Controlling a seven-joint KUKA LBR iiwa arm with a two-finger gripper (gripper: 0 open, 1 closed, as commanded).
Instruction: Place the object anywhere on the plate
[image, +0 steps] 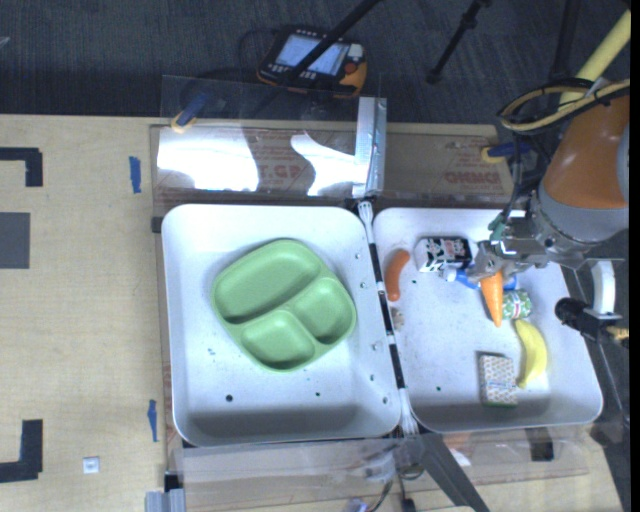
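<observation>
The left bin (190, 400) holds a green plate (283, 303) with three compartments, and the right bin (440, 390) holds all the small things. The arm (590, 170) comes from the right and its gripper (503, 255) is low over the right bin, above the top of a carrot (492, 297), but I cannot tell if it grasps anything. Just below the carrot lies a banana (531, 352), beside it a sponge (498, 379), a sausage (397, 274) is near the wall between the bins, and a small carton (442, 252) is between sausage and gripper.
</observation>
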